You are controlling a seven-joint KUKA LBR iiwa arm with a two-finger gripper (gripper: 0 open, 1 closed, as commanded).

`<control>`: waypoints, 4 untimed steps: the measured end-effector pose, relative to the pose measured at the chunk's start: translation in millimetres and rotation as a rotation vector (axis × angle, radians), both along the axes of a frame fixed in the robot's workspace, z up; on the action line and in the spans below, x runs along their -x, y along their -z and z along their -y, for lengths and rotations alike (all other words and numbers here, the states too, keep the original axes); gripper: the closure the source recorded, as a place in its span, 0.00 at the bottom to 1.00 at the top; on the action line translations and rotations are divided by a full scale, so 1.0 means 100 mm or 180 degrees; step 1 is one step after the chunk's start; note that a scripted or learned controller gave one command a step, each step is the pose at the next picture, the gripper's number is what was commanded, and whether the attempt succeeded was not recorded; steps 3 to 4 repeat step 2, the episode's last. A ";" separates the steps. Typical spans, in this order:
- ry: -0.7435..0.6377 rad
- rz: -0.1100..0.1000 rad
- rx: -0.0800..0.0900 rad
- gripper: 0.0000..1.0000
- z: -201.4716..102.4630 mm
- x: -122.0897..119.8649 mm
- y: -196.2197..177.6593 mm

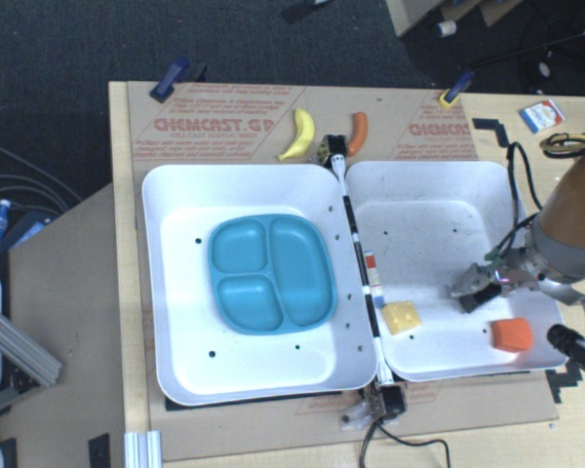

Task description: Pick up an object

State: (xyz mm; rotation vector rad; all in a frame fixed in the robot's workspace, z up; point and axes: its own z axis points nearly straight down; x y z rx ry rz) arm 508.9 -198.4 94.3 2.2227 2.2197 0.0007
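The nearest thing to pick is the orange block (512,335), lying flat on the floor of the right bin (419,188), close to that bin's front wall. The gripper (475,290) sits low in the same bin, just up and left of the block and apart from it; nothing shows between its fingers, and whether they are spread or closed I cannot tell. Further left of the block, near the bin's front left corner, lies a yellow cheese wedge (402,318), also free, so either could serve. The arm (565,227) leans in above the block from the right. Left of the block, past the divide, the left bin (175,359) holds a blue plate (271,272) with three compartments. Beyond both bins, on the bench, rest a banana (298,135) and a carrot (357,132), out of easy reach.
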 end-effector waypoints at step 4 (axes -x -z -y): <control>-0.0010 -0.0001 -0.0003 1.00 -1.62 -0.16 -1.51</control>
